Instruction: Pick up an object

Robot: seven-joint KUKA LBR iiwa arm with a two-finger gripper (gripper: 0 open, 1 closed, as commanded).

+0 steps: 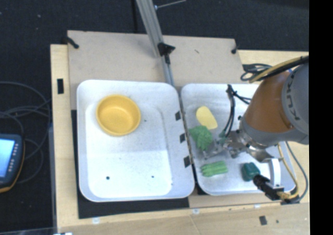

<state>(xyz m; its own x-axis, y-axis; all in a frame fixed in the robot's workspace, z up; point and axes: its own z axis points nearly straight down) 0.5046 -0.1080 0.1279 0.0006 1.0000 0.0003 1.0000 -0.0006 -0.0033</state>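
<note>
The right bin [218, 92] holds a yellow oblong piece [206, 117], a dark green leafy piece [201, 136], a light green ridged piece [214, 168] and a teal block [250, 170]. My gripper [217, 147] hangs low in this bin, just right of the leafy piece and above the ridged piece. Its tips are small and partly hidden by the wrist. The grey arm with its orange band [268, 105] covers the bin's right part.
A yellow bowl [118, 115] sits in the upper left of the left bin [130, 171]. A slanted metal rail [151, 18] runs from the top to the gap between the bins. Cables [276, 184] trail along the right bin's lower right.
</note>
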